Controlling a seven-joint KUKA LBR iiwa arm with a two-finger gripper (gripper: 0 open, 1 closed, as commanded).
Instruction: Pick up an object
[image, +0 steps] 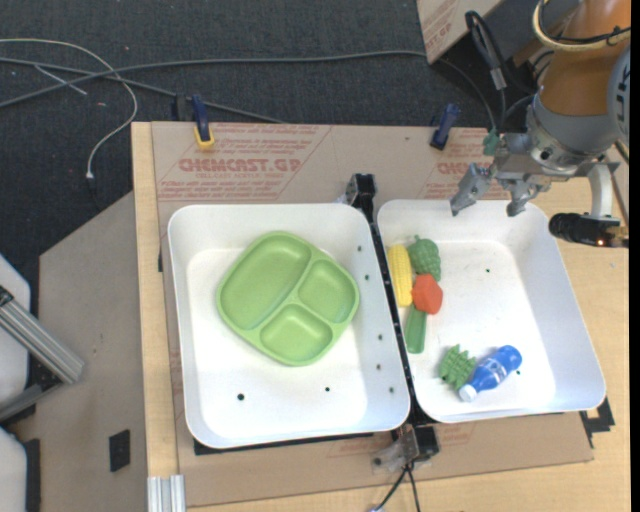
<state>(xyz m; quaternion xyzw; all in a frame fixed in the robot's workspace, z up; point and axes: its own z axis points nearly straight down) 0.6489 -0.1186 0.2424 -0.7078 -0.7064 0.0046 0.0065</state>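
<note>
The grey two-finger gripper (492, 198) hangs spread wide and holding nothing over the far edge of the right white bin (560, 300). Along that bin's left side lie a yellow plastic corn cob (400, 274), a red plastic vegetable (427, 294) and, nearer, a blue bottle (492, 370). A green divided plate (288, 297) sits in the left white bin (200, 380).

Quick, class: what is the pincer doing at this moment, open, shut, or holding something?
Pincer: open, holding nothing, above the far rim of the right bin.

Gripper (492, 198) is hovering over right bin's (560, 300) far rim, fingers apart, holding nothing. Corn (400, 274), tomato (427, 294) and blue bottle (493, 370) are lying inside; green plate (288, 297) is sitting in left bin (200, 380).
</note>
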